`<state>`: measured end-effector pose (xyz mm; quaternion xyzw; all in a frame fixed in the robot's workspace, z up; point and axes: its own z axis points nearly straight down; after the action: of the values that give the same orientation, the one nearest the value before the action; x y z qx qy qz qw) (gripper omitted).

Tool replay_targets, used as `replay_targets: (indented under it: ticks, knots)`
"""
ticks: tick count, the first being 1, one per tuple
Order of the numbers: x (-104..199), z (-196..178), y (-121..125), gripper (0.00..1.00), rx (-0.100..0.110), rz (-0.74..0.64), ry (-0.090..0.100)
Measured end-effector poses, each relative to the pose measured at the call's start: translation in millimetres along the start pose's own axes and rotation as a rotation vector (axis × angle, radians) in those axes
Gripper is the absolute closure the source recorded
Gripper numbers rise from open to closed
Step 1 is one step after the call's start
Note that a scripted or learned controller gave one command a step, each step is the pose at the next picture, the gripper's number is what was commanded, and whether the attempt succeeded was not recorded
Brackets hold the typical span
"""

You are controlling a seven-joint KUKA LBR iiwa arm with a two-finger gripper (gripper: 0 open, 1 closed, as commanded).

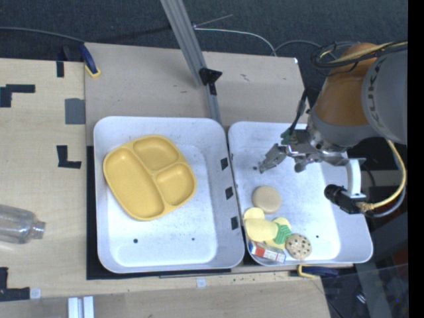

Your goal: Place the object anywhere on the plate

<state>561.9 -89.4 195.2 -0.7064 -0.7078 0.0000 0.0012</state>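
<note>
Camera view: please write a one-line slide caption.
Open gripper above right bin, near toy food pile; yellow plate in left bin.

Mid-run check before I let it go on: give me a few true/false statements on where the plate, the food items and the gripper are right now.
1. The yellow plate lies in the left bin. True.
2. The gripper holds the tan round piece. False: it is open above the right bin, with nothing between its fingers.
3. The cookie rests on the plate. False: it lies in the right bin's near corner beside the yellow food piece.
4. A clear bottle lies on the bench left of the bins. True.
</note>
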Motion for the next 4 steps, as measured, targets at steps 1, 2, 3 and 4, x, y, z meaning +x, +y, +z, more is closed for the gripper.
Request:
replay_targets:
  ticks: [1,2,3,4]
  knots:
    - [18,-18,-8,0.00,-0.001,-0.002,0.000]
    - [19,-27,-8,1.00,0.001,-0.003,0.002]
    - [38,9,-76,1.00,0.008,0.003,0.000]
    - [119,7,-11,1.00,-0.002,-0.008,0.001]
